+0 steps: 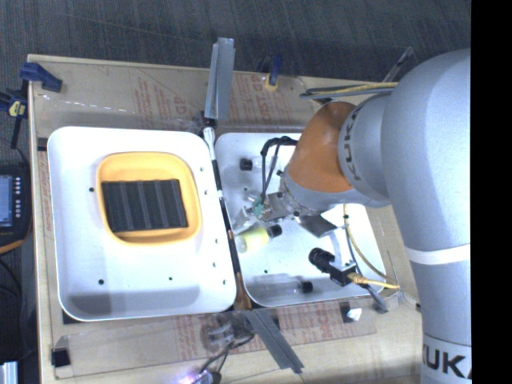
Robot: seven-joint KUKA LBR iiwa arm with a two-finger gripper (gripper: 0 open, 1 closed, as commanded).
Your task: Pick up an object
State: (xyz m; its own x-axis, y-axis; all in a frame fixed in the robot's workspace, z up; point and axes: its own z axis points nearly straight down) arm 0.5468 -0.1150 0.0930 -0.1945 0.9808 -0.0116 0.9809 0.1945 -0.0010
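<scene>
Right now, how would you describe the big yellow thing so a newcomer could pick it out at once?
Start with the left bin, the one away from the arm. In its upper middle lies the yellow tray, a rounded rectangle with a dark ribbed panel inside. It is far larger than the small items scattered in the right bin, and nothing else sits beside it.

One fixed overhead camera, slanted down across both bins (56, 214).

A brown bench (144, 94) bears two white bins side by side, left bin (72, 238) and right bin (240, 146).
</scene>
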